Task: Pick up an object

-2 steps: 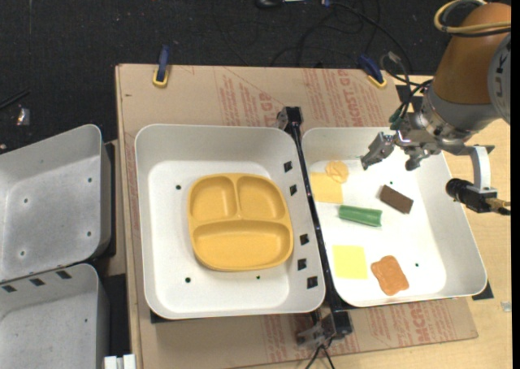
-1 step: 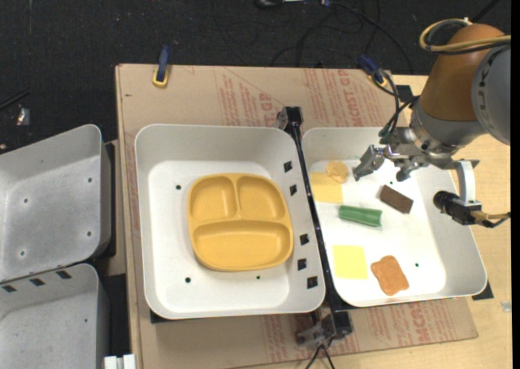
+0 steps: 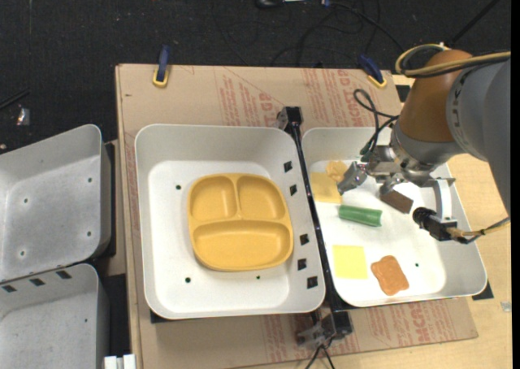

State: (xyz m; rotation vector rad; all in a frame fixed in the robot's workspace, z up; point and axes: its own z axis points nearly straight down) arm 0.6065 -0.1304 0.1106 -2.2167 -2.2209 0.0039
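Yellow divided plate occupies the left bin. Right bin holds pale yellow pieces, a green cylinder, a yellow square, an orange piece and a brown block. Claw hovers over this bin's far half; finger spacing cannot be told, nothing seen gripped. Advised: centre over the cylinder, descend squarely.

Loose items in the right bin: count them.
5 visible: pale yellow piece at the back left, green cylinder mid-bin, brown block by the claw, yellow square and orange piece in front. The arm may hide more.
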